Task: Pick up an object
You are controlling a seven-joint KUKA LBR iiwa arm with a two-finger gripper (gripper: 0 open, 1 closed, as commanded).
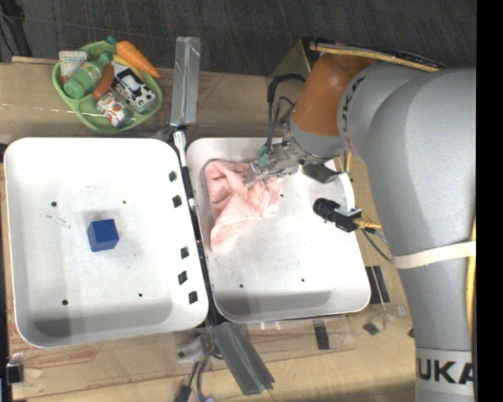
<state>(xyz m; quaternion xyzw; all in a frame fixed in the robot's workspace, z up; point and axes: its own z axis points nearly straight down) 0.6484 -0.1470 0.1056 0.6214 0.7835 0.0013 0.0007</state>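
A crumpled pink cloth (236, 200) lies in the upper left part of the right bin (318, 283). My gripper (264, 172) is low over the cloth's upper right edge, and its metal fingertips appear to touch or pinch the fabric there. The arm's grey body and orange band come in from the upper right and cover the bin's far right corner. A small blue cube (103, 234) rests alone in the middle of the left bin (33, 300), far from the gripper.
A green bowl (107, 85) of toy food sits on the bench beyond the left bin. A black cable connector (335, 213) hangs over the right bin's right side. A metal divider (184, 82) runs between the bins.
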